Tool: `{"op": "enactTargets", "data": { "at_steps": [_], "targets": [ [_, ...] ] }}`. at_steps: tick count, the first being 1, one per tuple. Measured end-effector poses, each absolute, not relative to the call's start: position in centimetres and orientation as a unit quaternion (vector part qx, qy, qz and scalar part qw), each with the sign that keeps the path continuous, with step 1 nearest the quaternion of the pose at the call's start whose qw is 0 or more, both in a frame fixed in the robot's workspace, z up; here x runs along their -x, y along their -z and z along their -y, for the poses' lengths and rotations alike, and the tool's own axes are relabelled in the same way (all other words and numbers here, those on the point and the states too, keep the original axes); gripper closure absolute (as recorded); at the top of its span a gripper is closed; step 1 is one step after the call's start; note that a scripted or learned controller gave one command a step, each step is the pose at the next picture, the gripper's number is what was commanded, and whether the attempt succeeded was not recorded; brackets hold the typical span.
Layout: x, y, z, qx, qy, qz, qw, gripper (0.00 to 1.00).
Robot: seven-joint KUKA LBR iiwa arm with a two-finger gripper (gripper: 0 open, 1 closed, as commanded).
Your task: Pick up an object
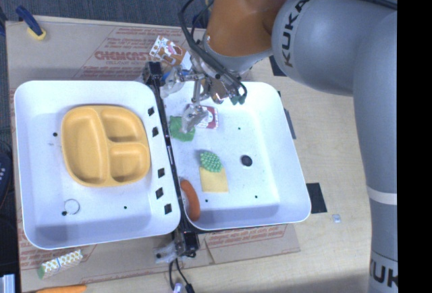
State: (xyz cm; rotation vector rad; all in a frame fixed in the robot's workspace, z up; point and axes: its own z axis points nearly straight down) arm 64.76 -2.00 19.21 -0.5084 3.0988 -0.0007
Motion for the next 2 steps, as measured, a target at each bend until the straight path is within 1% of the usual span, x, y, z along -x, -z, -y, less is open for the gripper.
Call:
{"op": "enactTargets", "data": {
  "at_steps": [1, 2],
  "targets": [
    [-61.7, -19.2, -0.7, 0.412, -0.0004, -0.911, -0.001, 0.0],
    [-60.8, -19.2, 0.5, 0.373, -0.0004, -0.928, -0.002, 0.0]
  ]
}}
